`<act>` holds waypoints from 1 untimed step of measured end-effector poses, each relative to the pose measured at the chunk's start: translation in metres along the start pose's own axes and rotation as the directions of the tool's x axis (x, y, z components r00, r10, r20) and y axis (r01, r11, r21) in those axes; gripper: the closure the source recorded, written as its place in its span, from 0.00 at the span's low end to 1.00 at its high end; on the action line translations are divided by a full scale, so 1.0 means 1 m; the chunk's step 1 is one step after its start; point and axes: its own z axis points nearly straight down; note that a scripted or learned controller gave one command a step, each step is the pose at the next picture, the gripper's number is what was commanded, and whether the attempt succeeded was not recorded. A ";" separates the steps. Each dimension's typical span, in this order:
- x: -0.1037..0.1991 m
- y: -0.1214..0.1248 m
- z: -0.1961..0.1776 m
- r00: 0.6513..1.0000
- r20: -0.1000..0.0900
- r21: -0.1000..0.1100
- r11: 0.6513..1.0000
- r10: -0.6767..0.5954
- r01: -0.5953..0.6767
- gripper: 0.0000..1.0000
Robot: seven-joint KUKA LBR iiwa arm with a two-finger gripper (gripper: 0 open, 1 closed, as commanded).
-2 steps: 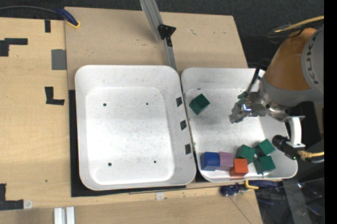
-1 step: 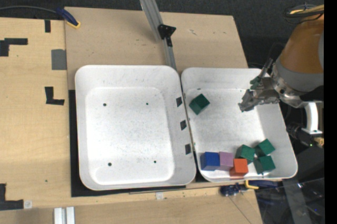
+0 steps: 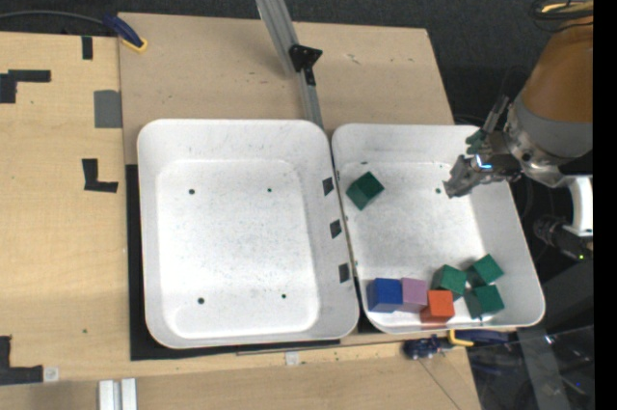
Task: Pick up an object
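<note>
Near the right bin's right wall, toward its far edge, the gripper hangs above the white floor; whether it is open or closed cannot be told. A lone green block lies near the bin's left wall, well apart from the cluster of blocks along the near edge. The isolated block looks the easier target: centre over it, align to its flat faces, descend straight. The arm reaches in from the right, wrist angled leftward.

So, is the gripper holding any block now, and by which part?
Nothing is held. The gripper hangs over bare floor of the right bin, apart from the green block.
</note>
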 end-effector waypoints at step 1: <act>0.046 0.022 0.000 1.000 -0.002 0.003 1.000 -0.004 0.004 1.00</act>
